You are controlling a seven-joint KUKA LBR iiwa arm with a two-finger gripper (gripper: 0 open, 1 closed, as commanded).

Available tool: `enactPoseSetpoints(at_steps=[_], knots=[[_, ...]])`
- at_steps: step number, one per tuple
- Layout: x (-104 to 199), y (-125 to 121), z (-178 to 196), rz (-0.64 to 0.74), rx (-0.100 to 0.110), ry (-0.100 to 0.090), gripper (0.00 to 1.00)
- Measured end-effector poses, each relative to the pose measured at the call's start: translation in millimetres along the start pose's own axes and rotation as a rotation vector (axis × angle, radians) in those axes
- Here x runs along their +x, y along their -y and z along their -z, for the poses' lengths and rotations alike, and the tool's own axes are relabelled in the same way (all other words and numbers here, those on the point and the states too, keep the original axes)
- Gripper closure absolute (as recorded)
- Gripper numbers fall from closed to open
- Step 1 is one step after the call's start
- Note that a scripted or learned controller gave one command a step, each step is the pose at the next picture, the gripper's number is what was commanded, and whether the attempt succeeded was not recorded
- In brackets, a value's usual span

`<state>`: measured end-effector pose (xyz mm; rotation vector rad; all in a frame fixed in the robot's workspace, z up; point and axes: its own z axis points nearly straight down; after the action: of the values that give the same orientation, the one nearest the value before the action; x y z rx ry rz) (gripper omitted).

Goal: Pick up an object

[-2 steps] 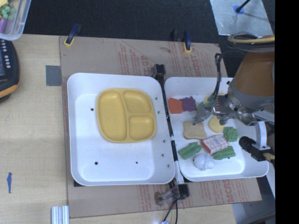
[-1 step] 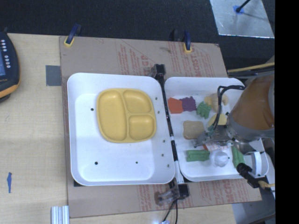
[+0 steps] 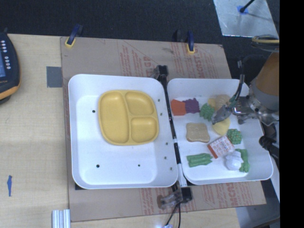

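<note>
Camera view: the gripper [image 3: 222, 114] hovers in the right bin [image 3: 190, 176], fingers slightly spread and holding nothing, above the yellow piece [image 3: 221, 127]. Risk: the crowding broccoli [image 3: 206, 111] may be nudged, deflecting the grasp

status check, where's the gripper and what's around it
Gripper low in right bin, nothing visibly held. Yellow piece just below it. Green piece crowds alongside.

Scattered flat across the right shallow white bin [image 3: 190, 175] lie an orange block [image 3: 178, 107], a purple block [image 3: 192, 105], a tan bread slice [image 3: 197, 132], a green bean pod [image 3: 199, 160], a broccoli floret [image 3: 233, 136], a red-and-white packet [image 3: 221, 147] and a yellow piece [image 3: 221, 127].
</note>
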<state>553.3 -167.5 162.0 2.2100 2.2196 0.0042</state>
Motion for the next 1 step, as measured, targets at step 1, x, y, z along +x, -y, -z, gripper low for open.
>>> enactPoseSetpoints(at_steps=[1], knots=[[-23.3,-68.1,13.6,0.003,0.003,-0.002,0.00]])
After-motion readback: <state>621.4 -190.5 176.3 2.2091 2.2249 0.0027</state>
